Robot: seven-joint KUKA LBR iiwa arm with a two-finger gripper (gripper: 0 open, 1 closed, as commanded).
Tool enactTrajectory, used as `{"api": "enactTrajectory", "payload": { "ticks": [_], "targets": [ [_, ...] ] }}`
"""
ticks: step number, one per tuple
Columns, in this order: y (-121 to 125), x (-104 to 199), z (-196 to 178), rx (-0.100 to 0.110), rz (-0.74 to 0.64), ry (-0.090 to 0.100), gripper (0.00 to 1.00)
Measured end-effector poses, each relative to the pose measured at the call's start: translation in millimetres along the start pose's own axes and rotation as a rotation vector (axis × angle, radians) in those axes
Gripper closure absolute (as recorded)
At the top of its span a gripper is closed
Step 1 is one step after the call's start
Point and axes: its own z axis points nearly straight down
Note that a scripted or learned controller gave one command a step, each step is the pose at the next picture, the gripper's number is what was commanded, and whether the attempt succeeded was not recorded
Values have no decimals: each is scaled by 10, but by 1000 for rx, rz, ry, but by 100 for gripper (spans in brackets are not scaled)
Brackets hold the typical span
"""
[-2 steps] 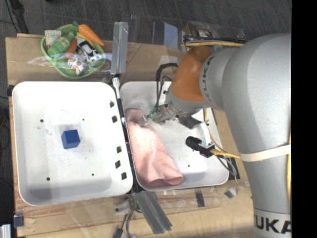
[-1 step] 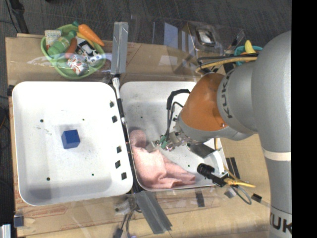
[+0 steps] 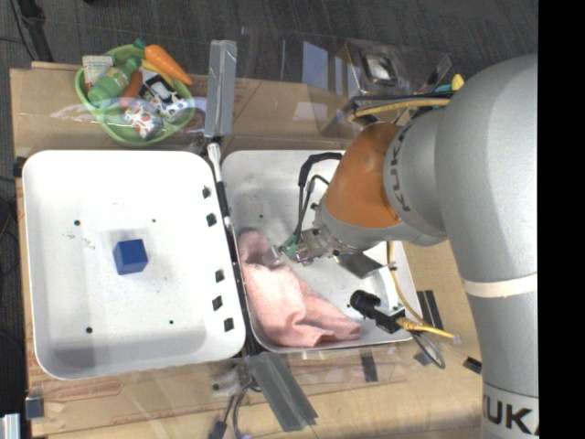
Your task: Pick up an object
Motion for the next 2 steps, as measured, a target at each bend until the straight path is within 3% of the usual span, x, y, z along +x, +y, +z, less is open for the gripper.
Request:
{"api": "enactTrajectory", "payload": {
  "ticks": [1, 2],
  "targets": [
    [233, 7, -4, -1, -25, 1, 0],
    [398, 121, -1011, -2, -246, -1, 0]
  ]
}}
